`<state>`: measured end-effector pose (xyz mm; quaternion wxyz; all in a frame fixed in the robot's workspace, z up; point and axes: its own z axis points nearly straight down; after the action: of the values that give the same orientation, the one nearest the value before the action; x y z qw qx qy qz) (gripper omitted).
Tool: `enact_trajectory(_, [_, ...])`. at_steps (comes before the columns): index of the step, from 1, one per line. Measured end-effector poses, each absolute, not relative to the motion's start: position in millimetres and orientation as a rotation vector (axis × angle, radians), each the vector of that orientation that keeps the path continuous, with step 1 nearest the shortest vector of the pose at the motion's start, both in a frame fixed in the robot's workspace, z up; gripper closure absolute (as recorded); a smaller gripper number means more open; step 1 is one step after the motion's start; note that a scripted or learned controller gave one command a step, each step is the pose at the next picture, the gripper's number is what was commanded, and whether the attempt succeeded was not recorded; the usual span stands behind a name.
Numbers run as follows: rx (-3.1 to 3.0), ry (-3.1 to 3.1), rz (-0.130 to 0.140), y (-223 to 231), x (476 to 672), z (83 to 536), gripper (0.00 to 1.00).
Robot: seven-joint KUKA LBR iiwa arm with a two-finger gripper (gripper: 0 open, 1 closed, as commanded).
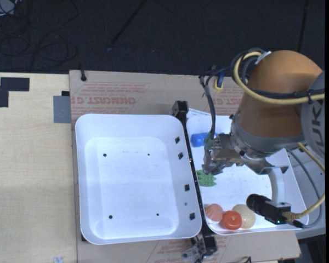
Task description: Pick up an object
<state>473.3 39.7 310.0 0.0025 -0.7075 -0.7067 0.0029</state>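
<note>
My gripper (210, 166) reaches down into the right bin (247, 188) near its left wall, under the big orange wrist band. A green toy (206, 178) lies right below its tip, touching or nearly so. Just left of the gripper, a blue object (198, 139) rests by the bin's left wall. At the bin's front edge sit a pink piece (213, 212), a red round piece (231, 219) and a cream round piece (244, 216), side by side. The arm hides much of the right bin's back.
The left bin (131, 179) stands beside the right one, with a black divider rail (189, 169) between them. A black cylinder on the arm (266, 208) hangs over the right bin's front right. Cables loop above the wrist.
</note>
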Motion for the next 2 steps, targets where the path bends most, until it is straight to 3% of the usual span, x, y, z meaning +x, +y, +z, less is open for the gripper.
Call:
enact_trajectory(1, [-2.216, -2.219, 0.011, 40, 475.3, 320, 1.0])
enact_trajectory(2, [-2.216, -2.228, -0.005, 94, 490.6, 375, 1.0])
